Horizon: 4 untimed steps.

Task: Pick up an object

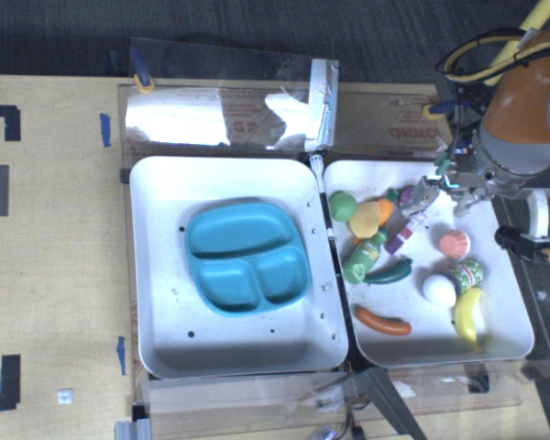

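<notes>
Over the right bin, the gripper is hanging near the far edge, above a cluster of toy food. How its jaws are standing I cannot tell, and nothing is showing between them, so the pick looks not yet done. Beneath and beside it are lying a purple piece, an orange piece and a green ball; a banana and a sausage are sitting nearer the front. A blue tray is resting in the left bin.
</notes>
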Tool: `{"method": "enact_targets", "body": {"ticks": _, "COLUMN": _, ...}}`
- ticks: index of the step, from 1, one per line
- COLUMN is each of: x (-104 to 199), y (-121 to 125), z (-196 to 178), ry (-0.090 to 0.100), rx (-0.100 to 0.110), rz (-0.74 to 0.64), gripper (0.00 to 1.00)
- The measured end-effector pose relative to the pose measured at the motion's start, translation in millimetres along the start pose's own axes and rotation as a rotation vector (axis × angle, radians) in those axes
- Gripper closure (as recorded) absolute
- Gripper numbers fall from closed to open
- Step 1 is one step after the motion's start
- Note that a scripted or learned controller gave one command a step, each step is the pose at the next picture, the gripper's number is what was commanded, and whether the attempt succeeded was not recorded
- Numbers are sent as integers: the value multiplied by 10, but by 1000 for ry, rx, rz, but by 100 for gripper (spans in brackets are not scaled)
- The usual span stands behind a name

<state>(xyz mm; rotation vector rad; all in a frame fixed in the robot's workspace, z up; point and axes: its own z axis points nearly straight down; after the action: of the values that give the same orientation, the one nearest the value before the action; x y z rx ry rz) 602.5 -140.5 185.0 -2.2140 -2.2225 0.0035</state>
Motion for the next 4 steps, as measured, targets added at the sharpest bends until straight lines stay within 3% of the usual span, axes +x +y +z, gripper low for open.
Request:
{"method": "enact_targets", "body": {"ticks": 1, "x": 0, "y": 0, "z": 1, "ry": 0, "rx": 0, "rz": 0, "gripper": 0}}
{"method": "enact_targets", "body": {"ticks": 2, "x": 329, "y": 298, "z": 819, "ry": -2, "rx": -3, "rz": -146, "gripper": 0}}
{"method": "enact_targets", "body": {"ticks": 3, "x": 199, "y": 284, "z": 979, "ry": 3, "rx": 11, "rz": -220, "gripper": 0}}
{"method": "enact_targets", "body": {"ticks": 4, "x": 192, "y": 325, "z": 884, "ry": -5, "rx": -4, "rz": -226, "gripper": 100}}
